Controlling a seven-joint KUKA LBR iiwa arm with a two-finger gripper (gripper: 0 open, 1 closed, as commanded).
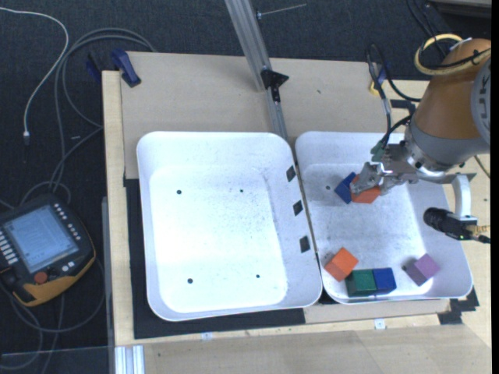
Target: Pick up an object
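My gripper point(368, 182) hangs over the upper middle of the right bin point(437, 291), reaching in from the right under the orange-banded wrist. Directly beneath its tip lies an orange-red block point(366, 195), partly covered by it. A blue block point(343, 188) sits tilted against the gripper's left side, touching the orange-red block. Whether either block is gripped or only lies under the tool is hidden.
Along the right bin's front edge sit an orange block point(340, 262), a green block point(361, 282), a blue block point(383, 279) and a purple block point(423, 268). The left bin point(156, 232) lies alongside. A metal pole point(249, 33) slants up behind the bins.
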